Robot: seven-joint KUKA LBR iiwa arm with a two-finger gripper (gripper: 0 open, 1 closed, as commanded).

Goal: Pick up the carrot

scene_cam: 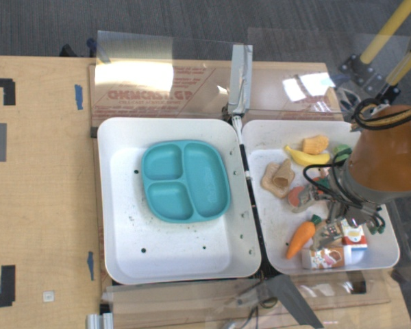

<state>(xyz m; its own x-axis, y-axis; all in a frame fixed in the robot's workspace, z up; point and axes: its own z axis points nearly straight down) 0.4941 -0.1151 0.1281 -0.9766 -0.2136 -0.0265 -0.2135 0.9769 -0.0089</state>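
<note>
Currently approach step, no grasp yet. Carrot (pixel 301 239) lies near front of right bin (pixel 390 252), tilted, green top up-right. Gripper (pixel 331 226) hangs just beside its top end; finger opening unreadable, nothing visibly held. Next: centre over carrot body, descend, close. Banana (pixel 305 156) farther back.

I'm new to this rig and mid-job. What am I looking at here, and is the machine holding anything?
One camera looks down at a slant on two white bins. The left bin holds a teal divided plate. The right bin holds toy food: a carrot, a banana, a small carton and other pieces. The grey and orange robot arm reaches in from the right, its pincer just beside the carrot. I cannot tell whether it grips anything; the carrot lies on the bin floor.
</note>
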